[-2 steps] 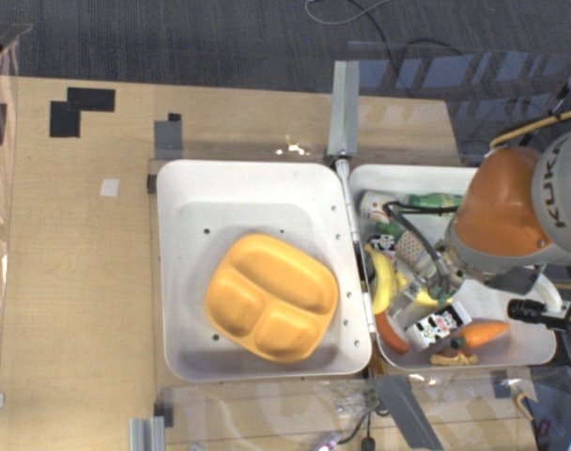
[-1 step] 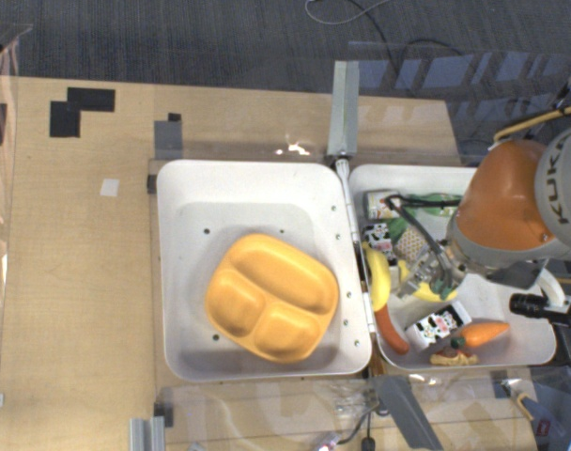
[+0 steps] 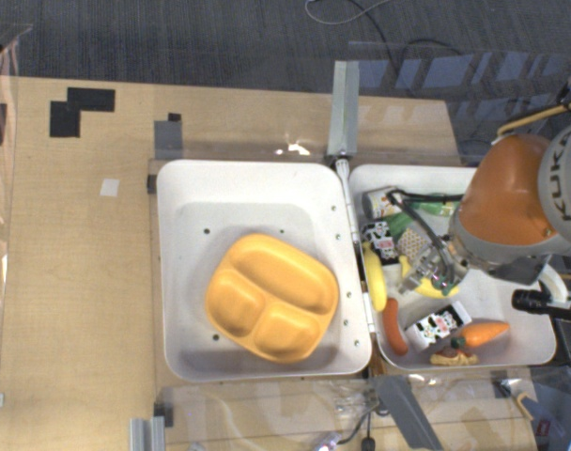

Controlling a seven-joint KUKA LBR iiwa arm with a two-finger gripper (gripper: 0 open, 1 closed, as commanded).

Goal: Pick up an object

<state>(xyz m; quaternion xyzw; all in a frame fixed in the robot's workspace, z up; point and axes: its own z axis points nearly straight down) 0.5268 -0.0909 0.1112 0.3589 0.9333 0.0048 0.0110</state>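
Observation:
My gripper (image 3: 434,272) is low inside the right bin (image 3: 539,350), over a cluster of small toys near the bin's middle. Just left of it lies a yellow banana (image 3: 375,285). A red sausage (image 3: 393,327) sits below the banana. A white patterned box (image 3: 434,325) and an orange carrot (image 3: 487,333) lie in front of the gripper. The wrist and the orange band (image 3: 506,200) hide the bin's right middle. I see nothing lifted clear of the bin.
The left bin (image 3: 187,346) holds a large yellow divided plate (image 3: 271,296). More small items, one green (image 3: 436,208), crowd the right bin's back left. A metal divider rail (image 3: 353,242) separates the bins. A brown piece (image 3: 450,355) lies at the front rim.

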